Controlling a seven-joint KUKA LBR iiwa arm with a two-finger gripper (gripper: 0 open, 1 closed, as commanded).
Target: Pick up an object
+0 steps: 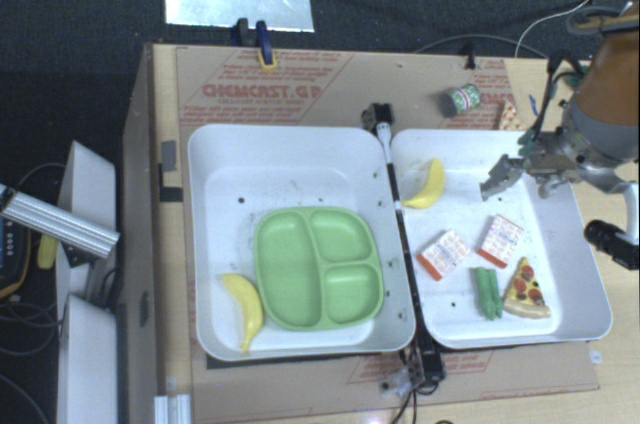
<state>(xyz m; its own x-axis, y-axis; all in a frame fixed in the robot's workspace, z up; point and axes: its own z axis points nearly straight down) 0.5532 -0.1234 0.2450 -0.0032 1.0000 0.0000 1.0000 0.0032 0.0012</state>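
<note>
My gripper (517, 188) hovers over the upper right part of the right bin (590, 312), open with nothing between its fingers. Below it lie two small white-and-orange packets, one (501, 240) just under the gripper and the other (443, 253) further left. A green bean-like piece (487, 292) and a toy pizza slice (526, 290) rest near the bin's front. A yellow banana (429, 185) lies at the bin's upper left, left of the gripper.
The left bin (230, 162) holds a green divided plate (318, 267) and a second banana (244, 308). A small green can (462, 99) sits on the bench behind the right bin. A black-edged rim (396, 212) separates the bins.
</note>
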